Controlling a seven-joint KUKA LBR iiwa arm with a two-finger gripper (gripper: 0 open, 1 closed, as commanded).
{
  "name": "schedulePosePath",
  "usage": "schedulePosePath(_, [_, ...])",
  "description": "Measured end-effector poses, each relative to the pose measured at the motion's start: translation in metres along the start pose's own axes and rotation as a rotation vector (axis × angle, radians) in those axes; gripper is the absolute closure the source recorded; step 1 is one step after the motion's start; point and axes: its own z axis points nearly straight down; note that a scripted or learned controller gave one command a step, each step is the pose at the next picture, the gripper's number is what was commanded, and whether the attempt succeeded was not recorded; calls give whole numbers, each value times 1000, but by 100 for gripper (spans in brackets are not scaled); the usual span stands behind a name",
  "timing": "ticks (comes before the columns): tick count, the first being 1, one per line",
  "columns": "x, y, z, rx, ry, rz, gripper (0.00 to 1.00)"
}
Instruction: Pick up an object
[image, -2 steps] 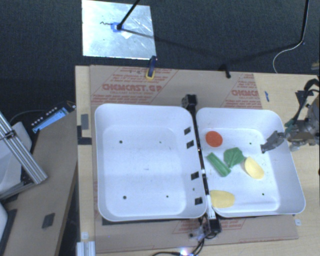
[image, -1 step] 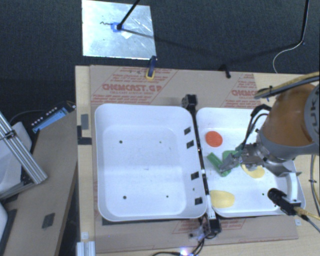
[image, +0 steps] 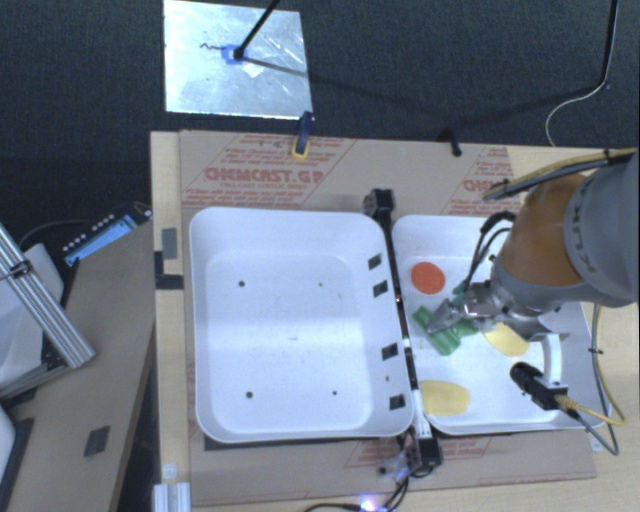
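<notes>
The brown sheet (image: 330, 160) carries red print reading "CHEMCAST GP", repeated in several places.

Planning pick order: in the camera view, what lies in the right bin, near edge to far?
Yellow oval piece → green object → orange-red disc. Second yellow piece sits level with the green one, so omitted.

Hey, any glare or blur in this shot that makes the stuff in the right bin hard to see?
Camera view: soft all over, small detail smeared; the silver sheet glares at the top; the left bin is bright, nearly washed out; in the right bin the orange disc and green piece stay distinct, though the gripper blurs into the green piece.
</notes>
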Motion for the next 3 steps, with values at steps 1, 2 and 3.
schedulePosePath(1, [1,-1,-15,-1,1,0,100])
schedulePosePath(2, [17,39,-108,-11,0,-5,100])
schedulePosePath(3, [28,29,-306,-18,0,-4,100])
